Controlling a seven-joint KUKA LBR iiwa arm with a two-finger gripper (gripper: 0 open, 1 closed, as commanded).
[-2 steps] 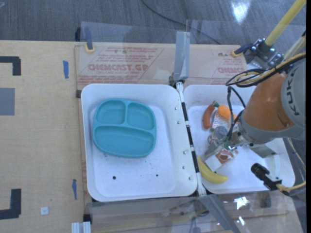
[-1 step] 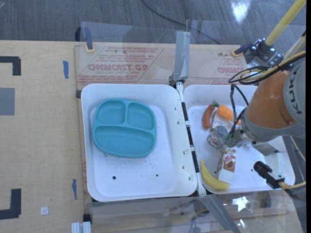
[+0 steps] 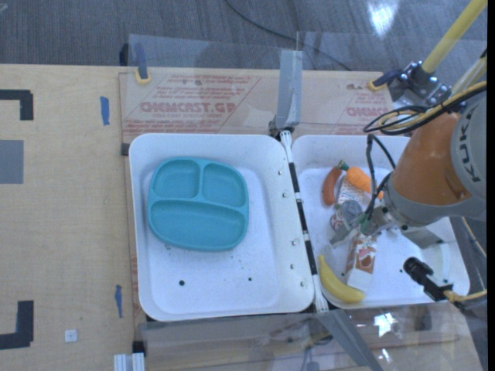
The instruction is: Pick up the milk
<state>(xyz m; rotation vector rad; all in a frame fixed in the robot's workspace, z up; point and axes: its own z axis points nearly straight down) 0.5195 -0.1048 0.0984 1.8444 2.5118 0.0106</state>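
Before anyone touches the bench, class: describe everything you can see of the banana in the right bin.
The banana is yellow, curved and looks like a smooth plastic toy. It lies flat in the near left corner of the right bin, against the divider wall, with one tip pointing up the wall and the other toward the bin's front. A small brown-and-white carton sits just above it, apparently touching or nearly so.

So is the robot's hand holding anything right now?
Gripper: over the milk in the right bin; open or closed cannot be told.
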